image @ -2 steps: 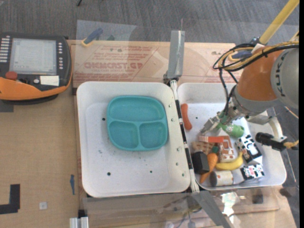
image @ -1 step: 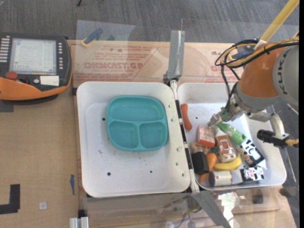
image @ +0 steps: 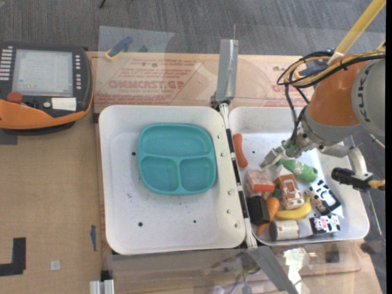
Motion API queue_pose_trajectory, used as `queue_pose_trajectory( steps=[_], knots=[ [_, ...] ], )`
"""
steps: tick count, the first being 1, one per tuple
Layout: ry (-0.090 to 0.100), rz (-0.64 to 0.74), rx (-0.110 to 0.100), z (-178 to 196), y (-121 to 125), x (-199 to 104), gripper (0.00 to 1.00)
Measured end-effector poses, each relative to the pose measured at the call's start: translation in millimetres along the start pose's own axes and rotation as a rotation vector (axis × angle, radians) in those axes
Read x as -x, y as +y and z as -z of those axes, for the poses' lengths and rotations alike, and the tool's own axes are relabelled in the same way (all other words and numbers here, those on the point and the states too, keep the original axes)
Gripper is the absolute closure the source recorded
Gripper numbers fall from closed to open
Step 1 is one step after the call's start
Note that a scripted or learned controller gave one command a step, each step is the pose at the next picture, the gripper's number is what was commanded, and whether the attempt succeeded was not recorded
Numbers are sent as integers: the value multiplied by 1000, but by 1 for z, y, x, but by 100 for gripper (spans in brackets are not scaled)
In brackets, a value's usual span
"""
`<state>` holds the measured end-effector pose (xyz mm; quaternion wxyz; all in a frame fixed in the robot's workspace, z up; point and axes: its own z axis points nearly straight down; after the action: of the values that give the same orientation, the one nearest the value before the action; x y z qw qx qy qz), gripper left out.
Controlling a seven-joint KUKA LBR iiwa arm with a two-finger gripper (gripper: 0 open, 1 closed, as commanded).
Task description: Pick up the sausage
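One sausage lies alone in the right bin, hard against that bin's left wall, apart from the heap of toy food toward the bin's near edge. From my tool it sits to the view's left, near but not touching, so I judge the next move to be a short sideways shift toward the wall. Its long axis runs roughly along that wall, top end tilted slightly left; I cannot tell whether the tool is apart or together.
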<state>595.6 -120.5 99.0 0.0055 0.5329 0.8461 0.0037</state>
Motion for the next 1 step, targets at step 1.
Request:
queue_pose_trajectory(
  steps=[1],
  knots=[
    [3,511,-4,-12,38,-7,0]
  ],
)
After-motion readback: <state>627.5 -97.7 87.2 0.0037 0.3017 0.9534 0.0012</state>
